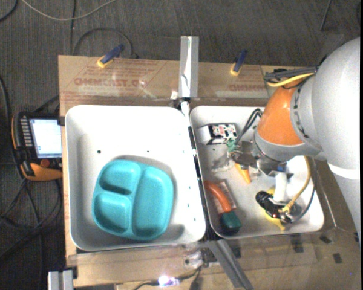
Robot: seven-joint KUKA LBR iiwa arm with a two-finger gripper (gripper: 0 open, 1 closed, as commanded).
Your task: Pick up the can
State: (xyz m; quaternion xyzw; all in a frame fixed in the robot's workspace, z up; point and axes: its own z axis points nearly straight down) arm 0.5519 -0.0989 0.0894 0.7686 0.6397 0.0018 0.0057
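Right bin (317,222) crowded, gripper (245,159) low at its twelve o'clock, jaw state unclear, no can visibly held

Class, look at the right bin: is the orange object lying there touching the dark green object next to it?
Touching. In the camera view, the orange object runs diagonally down to the dark green object, and their ends meet with no strip of the white right bin visible between them.

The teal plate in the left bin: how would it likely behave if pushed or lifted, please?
The plate looks like moulded plastic, so probably stiff and light. Lying flat in the smooth bin, it would likely slide, not roll or tip.
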